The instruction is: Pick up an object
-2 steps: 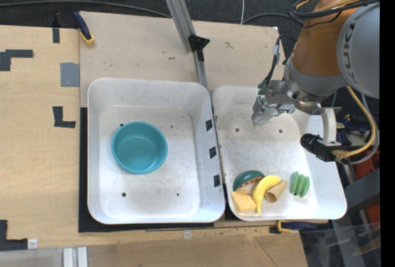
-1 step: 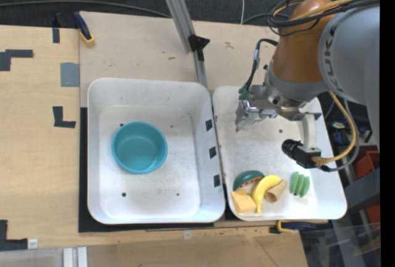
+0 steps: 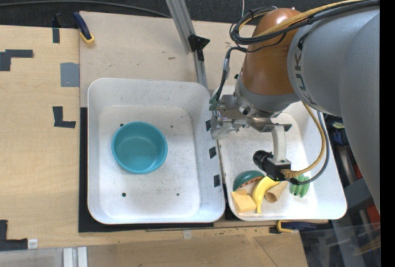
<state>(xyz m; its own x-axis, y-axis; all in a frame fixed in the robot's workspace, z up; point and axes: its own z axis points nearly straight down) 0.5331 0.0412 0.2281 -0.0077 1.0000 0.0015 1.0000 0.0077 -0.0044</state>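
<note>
A teal bowl (image 3: pixel 139 147) sits upright in the left bin (image 3: pixel 99 93), left of its middle. At the near end of the right bin (image 3: pixel 330 201) lie a yellow banana (image 3: pixel 264 190), a yellow wedge (image 3: pixel 244 201), a round dark green piece (image 3: pixel 247 178) and a small green item (image 3: pixel 300 187), packed close together. My gripper (image 3: pixel 221 123) hangs low over the ridge between the two bins, right of the bowl and above the pile of food pieces. The wrist hides its tips, and nothing shows held in it.
A slanted metal pole (image 3: pixel 176 0) runs from the top edge down to the far rim of the bins. A blue and yellow clamp (image 3: pixel 84 28) sits at the bench's far left corner. The arm's big grey body covers the right bin's far half.
</note>
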